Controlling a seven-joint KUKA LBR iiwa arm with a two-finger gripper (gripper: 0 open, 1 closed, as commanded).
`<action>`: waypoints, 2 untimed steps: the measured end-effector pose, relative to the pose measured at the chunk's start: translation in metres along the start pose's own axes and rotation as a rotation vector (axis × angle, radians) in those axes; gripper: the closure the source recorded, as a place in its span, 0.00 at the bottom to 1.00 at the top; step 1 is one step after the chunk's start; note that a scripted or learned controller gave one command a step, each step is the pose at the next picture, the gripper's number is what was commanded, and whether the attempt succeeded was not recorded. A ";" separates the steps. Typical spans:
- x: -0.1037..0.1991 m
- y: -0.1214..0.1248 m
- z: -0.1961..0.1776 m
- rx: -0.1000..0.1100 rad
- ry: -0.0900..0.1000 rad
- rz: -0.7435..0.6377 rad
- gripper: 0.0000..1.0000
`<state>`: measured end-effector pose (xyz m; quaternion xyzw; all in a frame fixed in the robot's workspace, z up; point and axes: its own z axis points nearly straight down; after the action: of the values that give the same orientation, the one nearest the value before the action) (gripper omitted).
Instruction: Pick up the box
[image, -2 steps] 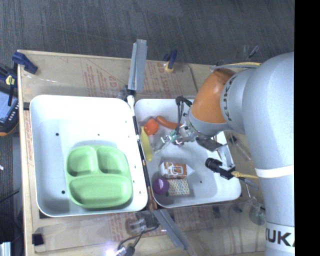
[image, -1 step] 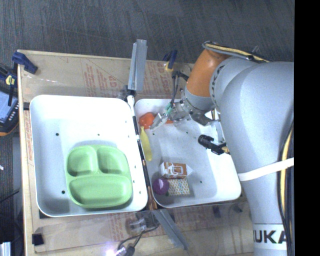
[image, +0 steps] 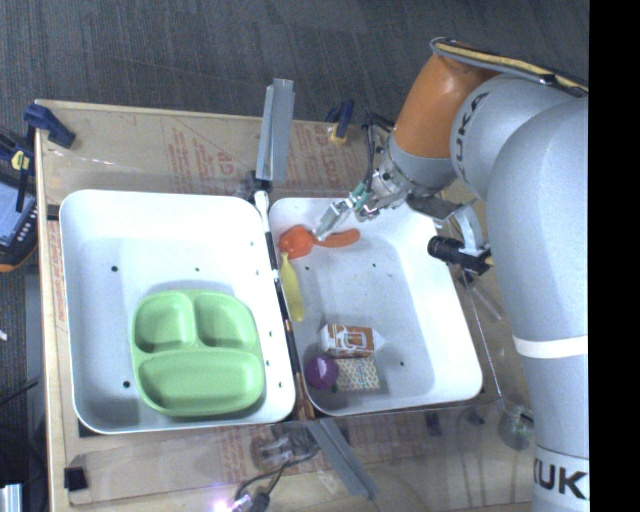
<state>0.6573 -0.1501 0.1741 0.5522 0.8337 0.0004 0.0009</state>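
Observation:
The box (image: 350, 340) is a small brown and white carton lying in the near part of the right bin (image: 440, 330). My gripper (image: 332, 222) hangs at the far end of that bin, well away from the box. It sits just above two orange pieces, a round one (image: 296, 240) and a long one (image: 343, 238). Nothing from the bin shows lifted in it.
A patterned flat packet (image: 357, 375) and a purple piece (image: 320, 372) lie right in front of the box. A yellow banana-shaped piece (image: 291, 287) rests along the right bin's left wall. The left bin (image: 90, 240) holds a green divided plate (image: 197, 353).

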 end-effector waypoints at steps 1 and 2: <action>0.022 -0.063 0.083 0.004 0.002 0.002 0.00; 0.022 0.003 0.075 0.001 -0.018 0.000 0.00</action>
<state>0.6522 -0.1289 0.0989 0.5524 0.8335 -0.0049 0.0083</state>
